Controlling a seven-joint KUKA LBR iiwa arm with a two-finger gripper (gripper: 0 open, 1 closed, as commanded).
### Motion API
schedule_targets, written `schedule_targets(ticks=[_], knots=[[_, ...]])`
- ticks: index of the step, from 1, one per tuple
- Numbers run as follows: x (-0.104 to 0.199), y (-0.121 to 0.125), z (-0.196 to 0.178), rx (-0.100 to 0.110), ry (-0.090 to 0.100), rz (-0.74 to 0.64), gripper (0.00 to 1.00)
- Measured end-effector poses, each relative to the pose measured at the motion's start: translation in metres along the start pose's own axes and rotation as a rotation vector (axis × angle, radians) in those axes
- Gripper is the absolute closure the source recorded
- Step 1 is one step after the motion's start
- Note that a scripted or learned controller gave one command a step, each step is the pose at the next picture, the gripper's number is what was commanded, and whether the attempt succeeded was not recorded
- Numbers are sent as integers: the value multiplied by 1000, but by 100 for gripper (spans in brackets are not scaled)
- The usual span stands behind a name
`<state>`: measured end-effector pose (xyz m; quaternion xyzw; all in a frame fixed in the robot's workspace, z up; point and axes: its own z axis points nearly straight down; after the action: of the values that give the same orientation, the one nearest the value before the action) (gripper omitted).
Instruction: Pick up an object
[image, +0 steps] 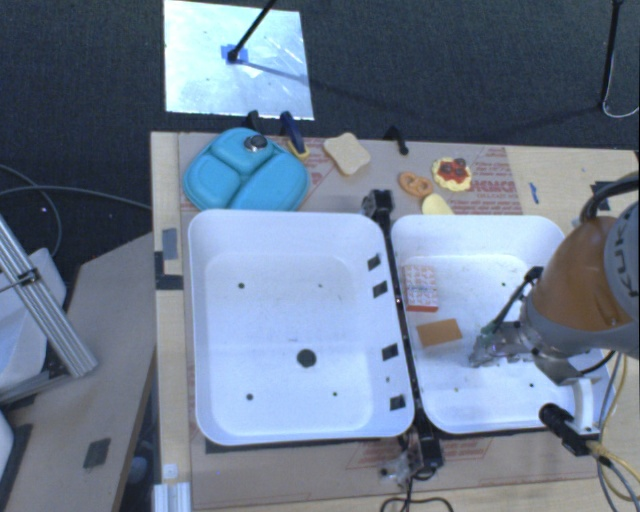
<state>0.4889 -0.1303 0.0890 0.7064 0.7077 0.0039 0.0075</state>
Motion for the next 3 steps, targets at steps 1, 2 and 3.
schedule_targets(ticks=[1,2,3], knots=[[-2,3,-11,0,2,-2,100],[47,1,1,3,-1,-2,100],[41,24,2,15,8,-3,100]])
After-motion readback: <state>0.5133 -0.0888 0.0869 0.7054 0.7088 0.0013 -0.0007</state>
